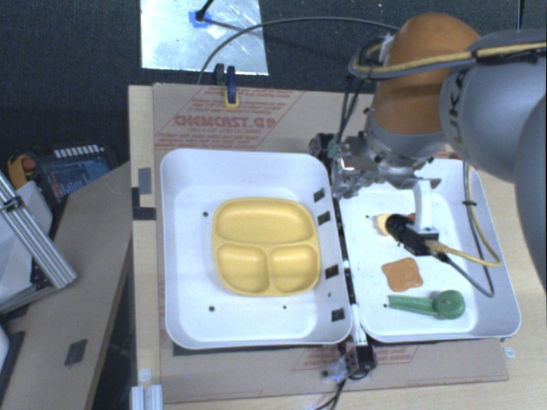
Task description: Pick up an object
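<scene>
Camera view: nothing is lifted yet, so I judge the whole pick is left. The tan square and green scoop lie loose toward 6 o'clock in the right bin. The gripper hangs over that bin's 10 o'clock corner, nothing seen in it; whether it is apart or together I cannot tell.

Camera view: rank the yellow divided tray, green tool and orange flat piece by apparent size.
1. yellow divided tray, by far.
2. green tool, the longer of the small two.
3. orange flat piece; its area looks close to the tool's, so ranks 2 and 3 are unsure.
</scene>
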Robot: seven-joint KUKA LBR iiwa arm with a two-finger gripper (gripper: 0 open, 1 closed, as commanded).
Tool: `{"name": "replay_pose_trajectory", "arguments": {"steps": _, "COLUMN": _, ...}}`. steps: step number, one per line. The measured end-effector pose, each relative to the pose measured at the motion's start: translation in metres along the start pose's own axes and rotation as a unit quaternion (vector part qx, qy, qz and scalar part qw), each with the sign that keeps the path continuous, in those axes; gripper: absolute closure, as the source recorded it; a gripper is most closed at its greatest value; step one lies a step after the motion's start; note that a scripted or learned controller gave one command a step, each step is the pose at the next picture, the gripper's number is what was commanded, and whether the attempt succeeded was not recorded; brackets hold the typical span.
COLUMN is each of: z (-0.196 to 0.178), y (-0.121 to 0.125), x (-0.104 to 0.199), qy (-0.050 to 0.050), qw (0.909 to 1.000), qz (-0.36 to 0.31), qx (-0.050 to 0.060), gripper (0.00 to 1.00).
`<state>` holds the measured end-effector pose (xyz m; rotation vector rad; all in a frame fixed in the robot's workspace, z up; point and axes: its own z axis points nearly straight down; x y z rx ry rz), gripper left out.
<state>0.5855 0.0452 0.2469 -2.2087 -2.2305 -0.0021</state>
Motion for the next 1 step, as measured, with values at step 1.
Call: {"name": "replay_pose_trajectory", "arguments": {"steps": 1, "z": 0.0202, "y": -0.0261, "x": 0.045, "qy": 0.0, "qw": 1.0, "qz": 0.0, "qx": 0.001, "gripper": 1.0}}
